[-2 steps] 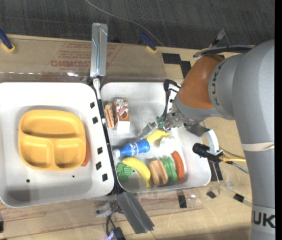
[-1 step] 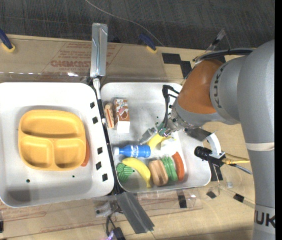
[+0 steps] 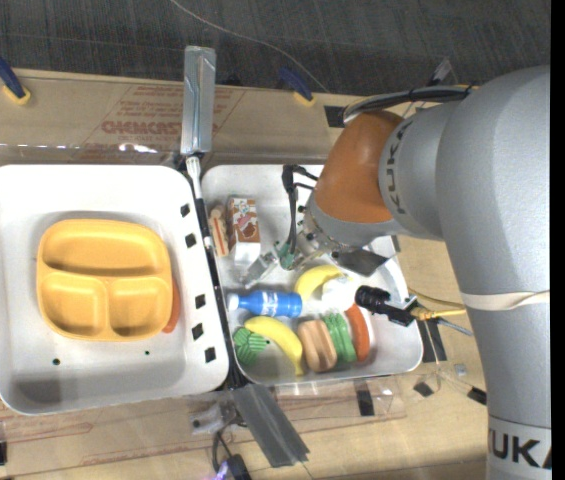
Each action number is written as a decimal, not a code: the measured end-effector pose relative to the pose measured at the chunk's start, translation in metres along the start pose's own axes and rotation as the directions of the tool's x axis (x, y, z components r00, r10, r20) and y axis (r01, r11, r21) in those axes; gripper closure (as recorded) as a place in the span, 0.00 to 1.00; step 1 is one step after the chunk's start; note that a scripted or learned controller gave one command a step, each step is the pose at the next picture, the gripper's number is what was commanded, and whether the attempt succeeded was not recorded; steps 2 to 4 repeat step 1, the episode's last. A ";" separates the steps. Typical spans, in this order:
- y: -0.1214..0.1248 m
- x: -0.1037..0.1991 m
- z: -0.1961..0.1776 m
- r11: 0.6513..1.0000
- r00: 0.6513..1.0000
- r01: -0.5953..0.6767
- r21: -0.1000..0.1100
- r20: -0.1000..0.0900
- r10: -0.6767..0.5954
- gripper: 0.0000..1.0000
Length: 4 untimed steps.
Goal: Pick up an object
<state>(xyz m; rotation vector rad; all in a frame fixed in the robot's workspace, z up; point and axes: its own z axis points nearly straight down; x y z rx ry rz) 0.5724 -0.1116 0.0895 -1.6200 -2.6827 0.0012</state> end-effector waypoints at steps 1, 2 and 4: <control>-0.089 0.029 -0.008 0.986 0.986 0.169 -0.001 0.004 -0.169 0.00; -0.089 0.029 -0.008 0.986 0.986 0.169 -0.001 0.004 -0.169 0.00; -0.089 0.029 -0.008 0.986 0.986 0.169 -0.001 0.004 -0.169 0.00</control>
